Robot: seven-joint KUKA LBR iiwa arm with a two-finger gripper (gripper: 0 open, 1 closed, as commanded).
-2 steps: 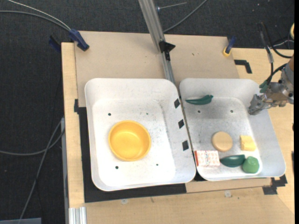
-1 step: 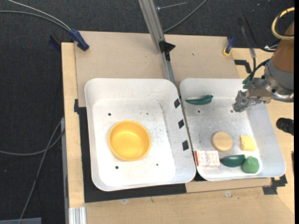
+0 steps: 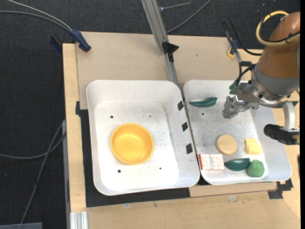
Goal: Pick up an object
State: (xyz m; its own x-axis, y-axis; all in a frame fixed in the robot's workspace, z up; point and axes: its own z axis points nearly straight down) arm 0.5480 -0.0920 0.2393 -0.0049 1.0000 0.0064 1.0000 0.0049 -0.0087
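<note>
A single fixed camera looks down at a slant from above the bench (image 3: 128, 56), far enough back to take in both white bins (image 3: 100, 94) whole, the arm (image 3: 281, 46) entering from the frame's right.

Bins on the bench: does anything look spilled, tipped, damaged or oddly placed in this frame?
Nothing stands out. The yellow bowl sits upright in the left bin. The right bin holds small items lying loose but inside its rim, among them a green pepper-like piece and a red-and-white packet. The gripper hangs over bare bin floor.
</note>
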